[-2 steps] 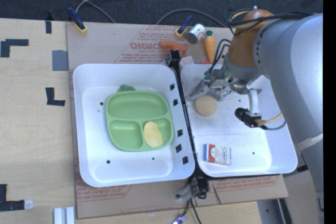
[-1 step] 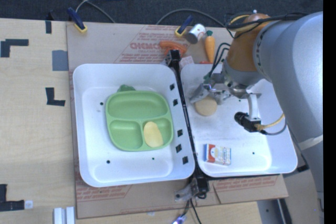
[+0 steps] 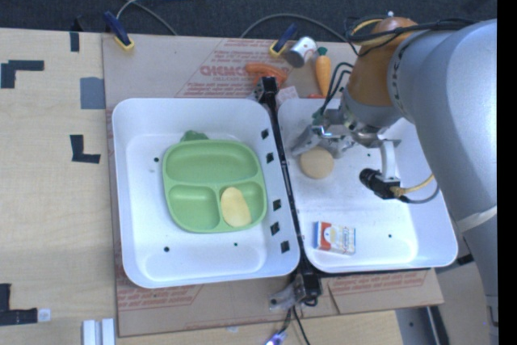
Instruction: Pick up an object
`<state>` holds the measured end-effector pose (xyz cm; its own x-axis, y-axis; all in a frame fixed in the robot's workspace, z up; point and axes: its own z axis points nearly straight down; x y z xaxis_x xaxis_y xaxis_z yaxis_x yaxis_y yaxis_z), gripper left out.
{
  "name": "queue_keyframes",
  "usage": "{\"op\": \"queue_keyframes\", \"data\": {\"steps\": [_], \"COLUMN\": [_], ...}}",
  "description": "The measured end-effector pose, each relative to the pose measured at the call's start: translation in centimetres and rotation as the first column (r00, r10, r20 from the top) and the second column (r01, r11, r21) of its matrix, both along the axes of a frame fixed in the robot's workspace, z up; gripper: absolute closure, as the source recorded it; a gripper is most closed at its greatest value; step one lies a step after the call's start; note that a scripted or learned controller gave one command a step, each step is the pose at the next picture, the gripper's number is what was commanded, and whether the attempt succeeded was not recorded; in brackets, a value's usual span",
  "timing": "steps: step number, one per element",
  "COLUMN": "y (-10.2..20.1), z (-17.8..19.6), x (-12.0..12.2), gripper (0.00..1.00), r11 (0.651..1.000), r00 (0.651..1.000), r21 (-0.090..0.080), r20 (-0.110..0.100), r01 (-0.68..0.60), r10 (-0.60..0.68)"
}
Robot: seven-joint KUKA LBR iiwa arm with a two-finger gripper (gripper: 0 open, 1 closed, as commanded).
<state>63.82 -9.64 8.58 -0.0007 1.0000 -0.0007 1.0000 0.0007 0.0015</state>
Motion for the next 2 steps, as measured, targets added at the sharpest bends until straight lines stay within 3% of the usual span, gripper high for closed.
{"op": "queue_keyframes", "data": {"steps": [1,2], "y": [-0.2,0.3], "z": [0.0,0.0], "x": [-2.2,0.4], "gripper": [0.00,0.00], "r11": [1.000,1.000], "r00": [1.000,1.000], "r21": [-0.002,0.000], "r20": [0.002,0.001], "r01": [-0.001,-0.001], "r10": [0.001,0.001]}}
